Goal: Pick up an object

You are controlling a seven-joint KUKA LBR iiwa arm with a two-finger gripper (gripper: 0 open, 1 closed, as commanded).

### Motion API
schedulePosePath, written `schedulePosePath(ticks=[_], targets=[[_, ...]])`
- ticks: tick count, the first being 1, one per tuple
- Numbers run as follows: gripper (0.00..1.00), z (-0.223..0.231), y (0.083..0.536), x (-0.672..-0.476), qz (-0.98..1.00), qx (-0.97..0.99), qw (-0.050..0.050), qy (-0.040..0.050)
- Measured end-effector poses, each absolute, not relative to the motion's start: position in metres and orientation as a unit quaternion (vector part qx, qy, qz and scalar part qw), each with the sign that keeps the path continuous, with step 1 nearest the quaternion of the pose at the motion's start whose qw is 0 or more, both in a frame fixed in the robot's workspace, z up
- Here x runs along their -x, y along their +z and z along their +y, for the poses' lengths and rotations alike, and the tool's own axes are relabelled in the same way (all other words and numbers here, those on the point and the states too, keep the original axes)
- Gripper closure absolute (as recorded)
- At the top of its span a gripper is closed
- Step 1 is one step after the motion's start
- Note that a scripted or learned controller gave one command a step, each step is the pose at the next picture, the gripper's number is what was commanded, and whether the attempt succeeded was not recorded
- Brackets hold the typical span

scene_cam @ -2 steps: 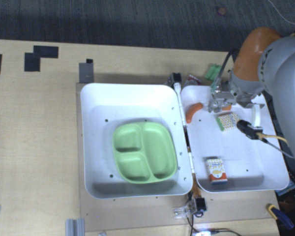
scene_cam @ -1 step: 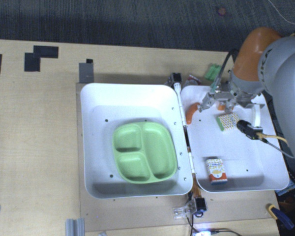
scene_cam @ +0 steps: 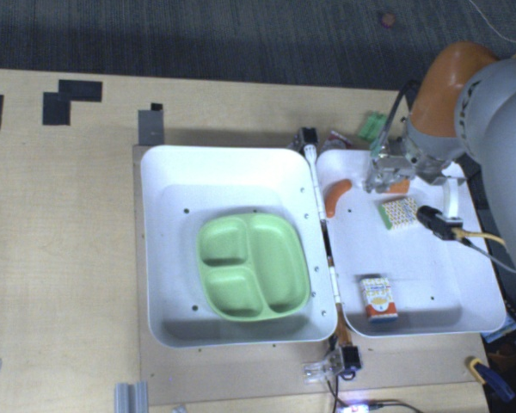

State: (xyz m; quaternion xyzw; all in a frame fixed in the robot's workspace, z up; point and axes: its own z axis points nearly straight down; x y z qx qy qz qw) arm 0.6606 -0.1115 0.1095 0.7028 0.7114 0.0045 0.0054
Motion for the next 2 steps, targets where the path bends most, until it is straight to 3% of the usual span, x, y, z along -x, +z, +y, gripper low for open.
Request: schedulePosePath(ticks=[1,2], targets=[[0.0,-0.112,0.109,-0.66,0.712,-0.703,0.005,0.0042],[1.0,-0.111,0.121,-0.662,0.713,-0.702,0.007,0.0059]])
